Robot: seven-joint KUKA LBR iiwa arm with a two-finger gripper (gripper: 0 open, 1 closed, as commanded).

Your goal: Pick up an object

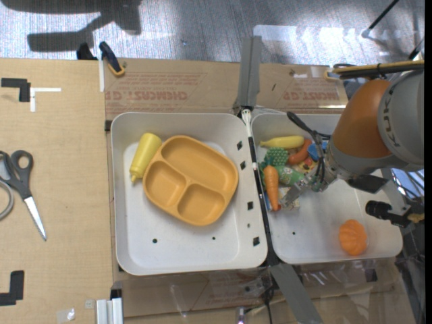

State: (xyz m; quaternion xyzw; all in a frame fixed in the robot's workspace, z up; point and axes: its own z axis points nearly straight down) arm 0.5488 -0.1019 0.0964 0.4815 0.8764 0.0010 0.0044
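Note:
The right bin (317,248) holds a pile of toy food at its far left. In the pile are a yellow banana (283,142), a green knobbly toy (275,158), an orange carrot (271,185) lying along the left wall, and a small orange-red piece (299,155). An orange pumpkin-like toy (352,237) sits alone near the front right. My gripper (291,197) is low in this bin, just right of the carrot and in front of the pile. The arm's orange band (361,123) hides part of the bin behind it.
A yellow divided plate (190,179) and a yellow bottle (144,155) lie in the left bin (182,248). Scissors (23,187) rest on the bench at the far left. The wall between the bins (256,194) runs close beside the carrot.

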